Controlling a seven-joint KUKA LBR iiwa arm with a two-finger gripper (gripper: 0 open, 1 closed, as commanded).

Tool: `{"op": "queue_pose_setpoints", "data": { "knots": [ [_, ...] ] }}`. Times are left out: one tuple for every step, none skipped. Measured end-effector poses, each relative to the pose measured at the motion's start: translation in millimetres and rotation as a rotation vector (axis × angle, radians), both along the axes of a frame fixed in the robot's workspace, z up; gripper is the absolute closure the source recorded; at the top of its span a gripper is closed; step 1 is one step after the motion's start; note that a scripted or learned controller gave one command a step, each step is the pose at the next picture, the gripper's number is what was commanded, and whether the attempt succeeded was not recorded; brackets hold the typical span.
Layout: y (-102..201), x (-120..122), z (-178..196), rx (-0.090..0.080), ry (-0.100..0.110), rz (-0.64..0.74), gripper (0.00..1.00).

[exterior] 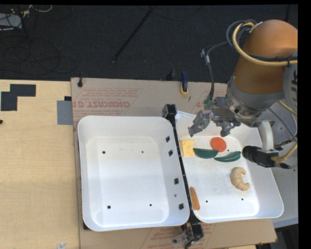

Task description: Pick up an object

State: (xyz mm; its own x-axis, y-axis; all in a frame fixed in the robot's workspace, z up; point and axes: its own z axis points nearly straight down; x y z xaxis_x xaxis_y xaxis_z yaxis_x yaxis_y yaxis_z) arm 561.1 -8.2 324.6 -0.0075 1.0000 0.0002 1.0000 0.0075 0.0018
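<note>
Above the right bin (272,206), at its 12 o'clock rim, the claw (212,126) hung spread, pinching nothing. Best plan: descend toward 6 o'clock, straddling the red disc (218,144).

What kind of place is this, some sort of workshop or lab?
Most likely a robot lab. A robot arm reaches over two white bins on a bench, one bin holding toy food such as a croissant, and loose cables trail across the dark floor behind.

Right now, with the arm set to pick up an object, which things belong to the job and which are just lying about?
Job: gripper; right bin; tomato; yellow block; two green pods; croissant; carrot.

Lying about: left bin; blue clamp; cables.
</note>
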Motion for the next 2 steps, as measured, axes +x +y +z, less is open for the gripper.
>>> {"op": "queue_pose_setpoints", "data": {
  "knots": [
    [-4.4, -0.9, 7.2, 0.0, 0.007, -0.007, 1.0],
    [-28.8, -36.4, -49.5, 0.0, 0.012, -0.01, 1.0]
  ]
}}
